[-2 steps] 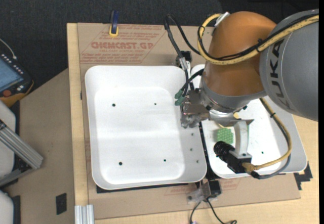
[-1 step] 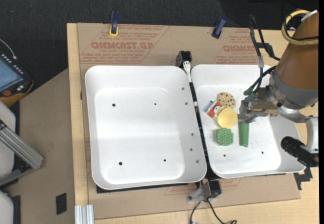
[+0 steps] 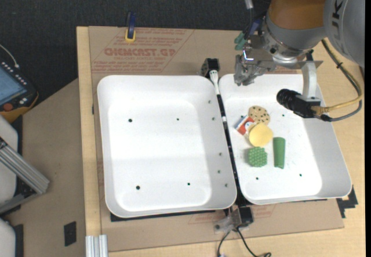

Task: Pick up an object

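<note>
**Mia:** Where is the arm right now?

**Ben:** Looking down from the camera, the grey and orange arm point(image 3: 307, 0) comes in from the right. Its pincer point(image 3: 246, 75) hangs over the far edge of the right bin point(image 3: 324, 157).

**Mia:** Is it holding something?

**Ben:** I see nothing in it. It looks dark and small from up here, so I cannot tell if it is spread or pressed together.

**Mia:** Where are the things to pick up?

**Ben:** They sit in a little bunch in the middle of the right bin. There is a spotted cookie point(image 3: 258, 115), a yellow round thing point(image 3: 261, 134) touching it, a red and white bit point(image 3: 242, 125) just beside them, a bumpy green thing point(image 3: 258, 158) and a green stick point(image 3: 279, 152). The left bin point(image 3: 116, 111) is next door on the table point(image 3: 69, 151).

**Mia:** So which step is this?

**Ben:** I think it is the start. The pincer is up and away from the bunch, and no thing is lifted yet.

**Mia:** What must it do next?

**Ben:** I guess it must slide toward the bunch, pick one thing, and go down. The green stick lies a bit apart, so it may be easiest. The others touch, so the pincer could bump two at once.
</note>
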`<state>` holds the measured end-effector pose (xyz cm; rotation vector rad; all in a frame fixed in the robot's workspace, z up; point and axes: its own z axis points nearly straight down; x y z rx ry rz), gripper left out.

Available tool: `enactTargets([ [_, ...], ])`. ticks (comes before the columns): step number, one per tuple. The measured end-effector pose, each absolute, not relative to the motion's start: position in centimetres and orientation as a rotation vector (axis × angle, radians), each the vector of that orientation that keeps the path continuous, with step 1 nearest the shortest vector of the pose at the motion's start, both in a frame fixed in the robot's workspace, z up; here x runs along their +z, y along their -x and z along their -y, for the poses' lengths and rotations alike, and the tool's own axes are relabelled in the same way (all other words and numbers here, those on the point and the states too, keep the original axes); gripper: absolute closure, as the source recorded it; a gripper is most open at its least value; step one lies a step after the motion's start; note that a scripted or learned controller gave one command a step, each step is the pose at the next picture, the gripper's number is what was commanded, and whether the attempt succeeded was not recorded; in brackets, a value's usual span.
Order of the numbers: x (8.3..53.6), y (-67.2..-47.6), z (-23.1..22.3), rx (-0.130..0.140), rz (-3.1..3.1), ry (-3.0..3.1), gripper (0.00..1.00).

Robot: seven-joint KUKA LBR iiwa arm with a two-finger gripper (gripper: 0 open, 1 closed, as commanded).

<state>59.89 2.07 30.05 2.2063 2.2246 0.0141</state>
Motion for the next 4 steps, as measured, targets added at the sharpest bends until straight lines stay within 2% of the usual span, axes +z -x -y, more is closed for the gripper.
enactTargets([
  [1, 30.2, -52.3, 0.0, -0.005, -2.221, -2.227, 1.00],
  [2, 32.0, -49.5, -4.0, 0.000, -2.228, -2.218, 1.00],
  [3, 38.0, -47.9, -9.1, 0.012, -2.227, -2.212, 1.00],
  [4, 32.9, -47.9, -8.7, -0.009, -2.223, -2.226, 1.00],
])
